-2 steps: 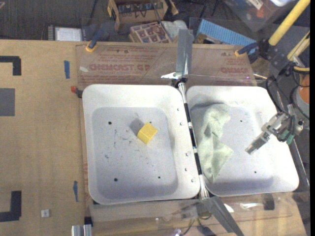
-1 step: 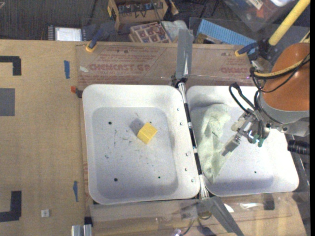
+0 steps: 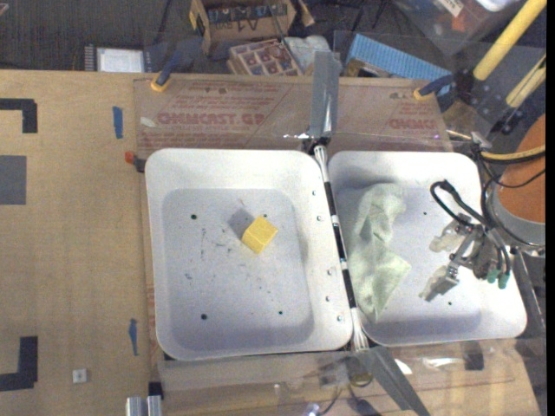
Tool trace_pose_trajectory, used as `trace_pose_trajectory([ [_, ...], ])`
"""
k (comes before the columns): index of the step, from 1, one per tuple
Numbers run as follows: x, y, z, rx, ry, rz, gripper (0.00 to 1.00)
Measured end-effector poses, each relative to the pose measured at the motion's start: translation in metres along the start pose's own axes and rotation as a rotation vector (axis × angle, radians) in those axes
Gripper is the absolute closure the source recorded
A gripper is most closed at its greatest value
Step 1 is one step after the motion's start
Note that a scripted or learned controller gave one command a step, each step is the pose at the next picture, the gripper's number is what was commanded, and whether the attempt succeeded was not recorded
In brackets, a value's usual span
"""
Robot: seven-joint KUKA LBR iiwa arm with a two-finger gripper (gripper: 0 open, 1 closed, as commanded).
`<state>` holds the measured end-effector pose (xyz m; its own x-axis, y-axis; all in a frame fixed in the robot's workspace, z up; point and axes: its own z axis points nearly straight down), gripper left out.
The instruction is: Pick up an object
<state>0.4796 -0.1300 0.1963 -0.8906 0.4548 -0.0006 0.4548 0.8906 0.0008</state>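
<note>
Two shallow white bins side by side on the desk [image 3: 69, 232], long edges nearly touching along a dark seam.

Left bin [image 3: 173, 189]: one small yellow block [image 3: 259, 234], near the middle of the floor, slightly toward the far side, sitting turned at an angle. A small grey shadow just beside it on the upper left. A few dark specks and faint scuff marks on the bin floor around it. Nothing touches the block.

Right bin [image 3: 408, 167]: a crumpled pale green cloth [image 3: 378, 250] in the left half, running from the far part of the floor down toward the near wall, close against the seam side. It lies loose and folded over itself.

Claw [image 3: 449, 260] sits over the right half of the right bin, well apart from the block and just right of the cloth, not touching it. Two pale fingers [image 3: 442, 242] visible, spread apart, nothing between them: open and holding nothing. A black cable loop rises above the claw.

Hard to make out: the wrist is cut off at the right side, only part of the orange band [image 3: 525, 185] showing. Whether the fingertips touch the bin floor cannot be told. Behind the bins, a cardboard sheet [image 3: 225, 115] with faded red lettering, only partly legible.
</note>
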Motion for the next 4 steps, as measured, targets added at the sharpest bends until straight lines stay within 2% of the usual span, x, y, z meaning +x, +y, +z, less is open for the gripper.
trace_pose_trajectory([
  [1,0.005,0.022,0.108,-0.003,-0.009,0.102,0.0],
  [2,0.003,0.022,0.097,-0.006,-0.016,0.105,1.0],
  [3,0.011,0.062,0.011,-0.002,-0.006,-0.185,1.0],
  [4,0.04,0.078,0.005,0.0,0.0,-0.161,1.0],
])
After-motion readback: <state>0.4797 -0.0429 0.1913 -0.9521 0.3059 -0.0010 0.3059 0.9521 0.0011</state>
